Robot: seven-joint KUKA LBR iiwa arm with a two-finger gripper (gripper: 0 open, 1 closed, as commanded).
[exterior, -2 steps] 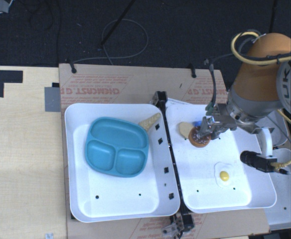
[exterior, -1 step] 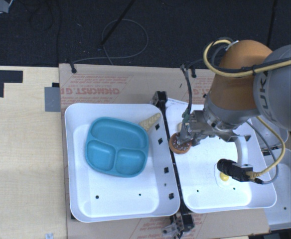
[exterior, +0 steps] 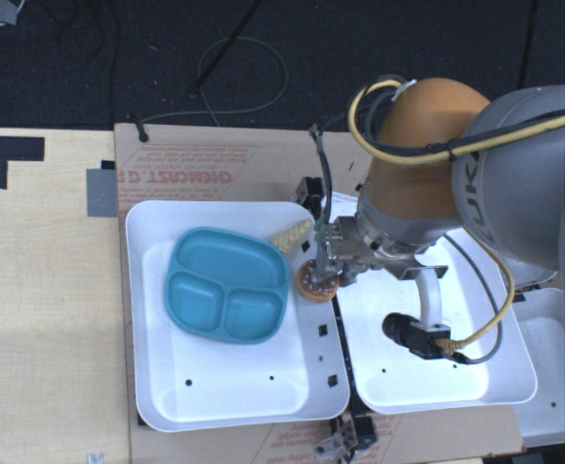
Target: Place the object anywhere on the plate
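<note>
The blue three-compartment plate (exterior: pixel 226 286) lies in the left bin (exterior: pixel 215 394), toward its back. My gripper (exterior: pixel 321 271) hangs over the divide between the two bins, just right of the plate's right edge. A small round brown object (exterior: pixel 312 284) sits at the fingertips, and the fingers appear shut on it, holding it above the bins' rims. The object is beside the plate and apart from it.
A pale cream, cone-like piece (exterior: pixel 290 236) lies at the plate's upper right edge in the left bin. The right bin (exterior: pixel 437 375) lies under the arm, with a black cable fitting (exterior: pixel 413 336) hanging over it. Cardboard lies under both bins.
</note>
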